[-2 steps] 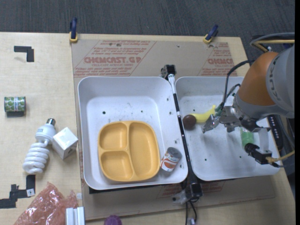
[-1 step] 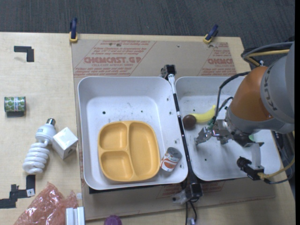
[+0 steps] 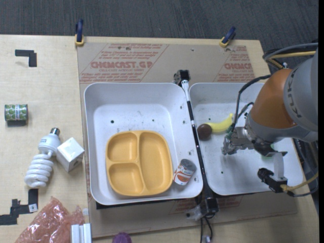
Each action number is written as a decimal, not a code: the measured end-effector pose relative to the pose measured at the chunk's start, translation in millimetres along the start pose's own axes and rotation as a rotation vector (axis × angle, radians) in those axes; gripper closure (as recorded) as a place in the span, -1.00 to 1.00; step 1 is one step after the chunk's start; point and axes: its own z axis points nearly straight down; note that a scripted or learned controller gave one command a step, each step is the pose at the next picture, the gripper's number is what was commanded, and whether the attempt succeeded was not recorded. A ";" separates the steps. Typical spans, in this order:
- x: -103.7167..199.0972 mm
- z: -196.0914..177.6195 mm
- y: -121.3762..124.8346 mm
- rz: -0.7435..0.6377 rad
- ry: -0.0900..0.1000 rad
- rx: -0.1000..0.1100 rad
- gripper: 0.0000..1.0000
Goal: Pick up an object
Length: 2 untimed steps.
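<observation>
In the right bin (image 3: 223,178) lie a yellow banana (image 3: 221,125) and a small dark brown round object (image 3: 204,131), touching or nearly touching each other near the bin's left wall. My gripper (image 3: 230,147) hangs low over the right bin's floor, just below and to the right of the banana, with the grey arm and its orange band (image 3: 271,105) above it. Nothing shows between its fingers. In the left bin (image 3: 96,135) a yellow divided plate (image 3: 139,162) lies flat, with a small can (image 3: 184,172) tipped against its right edge.
Left of the bins on the bench lie a white spiral light bulb (image 3: 41,161), a white cube (image 3: 70,153), a green can (image 3: 16,113) and a pink mesh bag (image 3: 48,221). Cables (image 3: 283,54) run along the right side.
</observation>
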 end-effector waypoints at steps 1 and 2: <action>-60.7 9.8 32.5 -0.002 0.000 0.001 1.00; -60.6 9.8 32.5 -0.003 0.000 0.001 -1.00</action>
